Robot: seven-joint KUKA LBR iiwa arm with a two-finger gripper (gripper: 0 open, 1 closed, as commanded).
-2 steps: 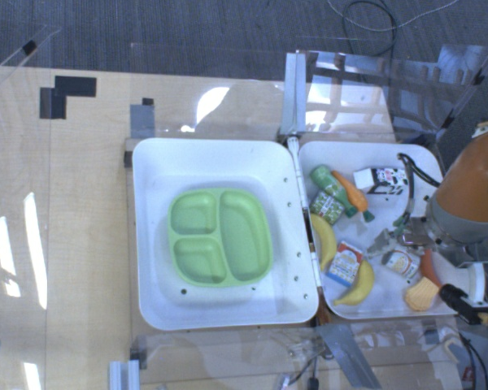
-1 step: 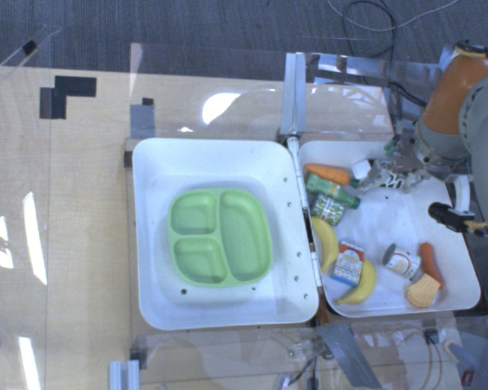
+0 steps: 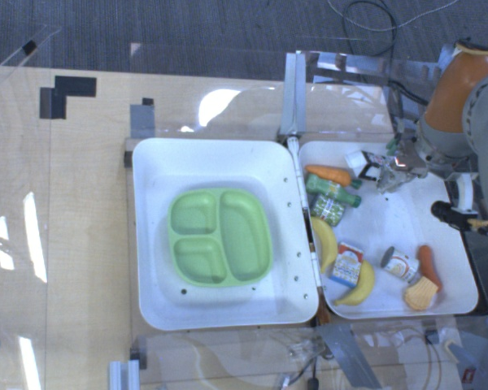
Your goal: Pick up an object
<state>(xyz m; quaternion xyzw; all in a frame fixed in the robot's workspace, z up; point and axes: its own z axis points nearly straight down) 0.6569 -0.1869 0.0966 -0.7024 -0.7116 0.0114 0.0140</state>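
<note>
Right bin (image 3: pixel 464 303): a scatter of small things, none lifted. Along its left wall, an orange carrot (image 3: pixel 328 174) at the far end, just below it a green bottle (image 3: pixel 332 188) lying on its side, then a green mesh-patterned packet (image 3: pixel 328 210) touching the bottle. Nearer the front, a yellow banana (image 3: pixel 326 242) lying lengthwise beside the divider, a small red-and-white carton (image 3: pixel 346 266) resting against it, and a second banana (image 3: pixel 359 286) curving under the carton. Toward the right front corner, a small tin (image 3: pixel 399 265) on its side, a reddish sausage-shaped piece (image 3: pixel 429 265) just beside it, and a tan waffle-like piece (image 3: pixel 420 296) touching the sausage's lower end.

Gripper (image 3: pixel 388 171) over the far end of the right bin, near the carrot and bottle but apart from them, reaching in from the right on the grey arm (image 3: pixel 484 128) with its orange band (image 3: pixel 464 88). Fingers: cannot tell whether spread or closed, the tips blurred among white and dark parts; nothing seen between them.

Left bin (image 3: pixel 146 242): a pale green divided plate (image 3: pixel 220 236) with three compartments, lying flat near the middle.

Both bins side by side on a light wooden worktop (image 3: pixel 57 218), clear panels around them, a loop of cable (image 3: pixel 366 6) on the dark floor beyond.
</note>
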